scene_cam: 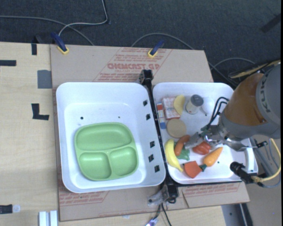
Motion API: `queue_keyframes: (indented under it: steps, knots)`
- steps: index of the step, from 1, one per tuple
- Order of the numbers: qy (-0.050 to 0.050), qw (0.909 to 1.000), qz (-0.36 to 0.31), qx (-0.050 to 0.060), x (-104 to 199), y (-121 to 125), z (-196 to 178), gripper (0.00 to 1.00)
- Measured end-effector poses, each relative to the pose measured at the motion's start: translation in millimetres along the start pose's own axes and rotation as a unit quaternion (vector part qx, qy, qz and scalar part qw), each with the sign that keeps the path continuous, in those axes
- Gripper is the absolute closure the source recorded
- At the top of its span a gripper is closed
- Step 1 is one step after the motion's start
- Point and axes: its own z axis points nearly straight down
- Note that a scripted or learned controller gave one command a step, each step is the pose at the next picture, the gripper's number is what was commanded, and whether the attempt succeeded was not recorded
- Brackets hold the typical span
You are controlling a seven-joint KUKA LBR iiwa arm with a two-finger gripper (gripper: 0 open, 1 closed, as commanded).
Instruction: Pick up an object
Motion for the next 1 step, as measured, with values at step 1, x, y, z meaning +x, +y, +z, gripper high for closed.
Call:
queue_keyframes:
  steps: [1]
  knots:
    - [0.000, 1.0000, 0.000, 0.001, 0.5, -0.1, -9.5, 1.00]
